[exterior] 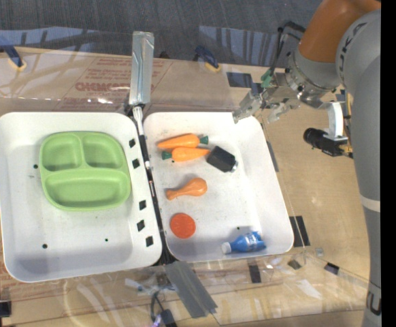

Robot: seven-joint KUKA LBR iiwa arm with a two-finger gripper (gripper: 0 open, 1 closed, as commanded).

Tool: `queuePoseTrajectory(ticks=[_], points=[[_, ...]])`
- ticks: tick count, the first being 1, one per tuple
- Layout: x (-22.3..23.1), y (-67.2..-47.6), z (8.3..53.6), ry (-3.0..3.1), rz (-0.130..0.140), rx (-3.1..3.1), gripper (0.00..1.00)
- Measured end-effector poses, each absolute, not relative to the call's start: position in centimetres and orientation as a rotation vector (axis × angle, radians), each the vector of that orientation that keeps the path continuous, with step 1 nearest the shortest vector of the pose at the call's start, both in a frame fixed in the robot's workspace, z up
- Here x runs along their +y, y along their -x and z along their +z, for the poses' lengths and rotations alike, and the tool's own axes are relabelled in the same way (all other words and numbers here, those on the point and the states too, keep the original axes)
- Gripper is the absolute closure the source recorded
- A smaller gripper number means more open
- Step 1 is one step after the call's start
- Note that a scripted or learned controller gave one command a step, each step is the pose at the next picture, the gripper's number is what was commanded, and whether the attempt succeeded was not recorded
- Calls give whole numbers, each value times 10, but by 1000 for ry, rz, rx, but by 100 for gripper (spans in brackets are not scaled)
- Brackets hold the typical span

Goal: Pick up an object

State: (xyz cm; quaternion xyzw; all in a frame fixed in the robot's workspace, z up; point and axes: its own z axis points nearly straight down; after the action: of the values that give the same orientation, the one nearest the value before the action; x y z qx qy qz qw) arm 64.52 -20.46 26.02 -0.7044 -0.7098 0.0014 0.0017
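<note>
Green plate (86,170) — smooth plastic; bins (21,251) — matt white.

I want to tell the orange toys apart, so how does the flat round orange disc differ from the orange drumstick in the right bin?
The disc is a round, flat shape; the drumstick is long, with a thick end and a thin handle. The disc is darker, red-orange; the drumstick is paler orange. The disc lies nearer the bin's front edge; the drumstick lies above it, near the middle. Both rest in the right bin, apart from the gripper.
</note>
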Motion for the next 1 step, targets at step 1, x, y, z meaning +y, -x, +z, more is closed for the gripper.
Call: queuePoseTrajectory(ticks=[1], points=[[-203, -646, 270, 2202, 7, -2235, 100]])
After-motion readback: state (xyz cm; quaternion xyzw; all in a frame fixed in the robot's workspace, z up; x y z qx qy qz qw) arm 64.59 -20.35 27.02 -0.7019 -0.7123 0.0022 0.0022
